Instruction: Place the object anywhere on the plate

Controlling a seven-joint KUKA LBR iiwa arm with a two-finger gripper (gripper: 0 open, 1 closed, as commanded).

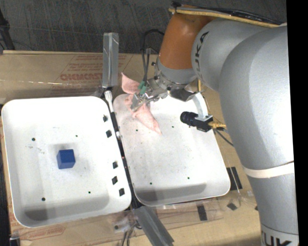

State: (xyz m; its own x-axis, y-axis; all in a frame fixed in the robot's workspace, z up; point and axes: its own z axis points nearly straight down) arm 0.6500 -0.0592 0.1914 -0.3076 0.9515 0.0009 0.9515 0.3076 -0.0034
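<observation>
You're looking down at two shallow white plastic bins side by side on a brown cardboard-covered tabletop [48, 69]. The left white bin [20, 132] holds one small blue cube [66, 158], sitting flat on the floor a bit left of centre, well apart from the walls. The right white bin [197, 164] has the arm over its upper left corner. The big grey arm with the orange band [183, 38] comes in from the right and covers that bin's right side. The tool [142, 100] is at the far left corner of the right bin, near the divider between the bins. A pale pink, soft-looking crumpled object [149, 119] lies right at the tool: one part trails down onto the bin floor in a pointed flap, another part pokes up above the bin's top edge near the tool. Tool and pink thing overlap in the view; you can't tell if the tool is clenched on it or released, the metal parts are too cluttered. A black cylindrical fitting with a brass end [197, 120] hangs off the wrist just right of the pink object, over the bin floor. Grey metal bracket [109, 58] stands at the top of the divider. Small black clips [115, 165] run down the divider edge.
</observation>
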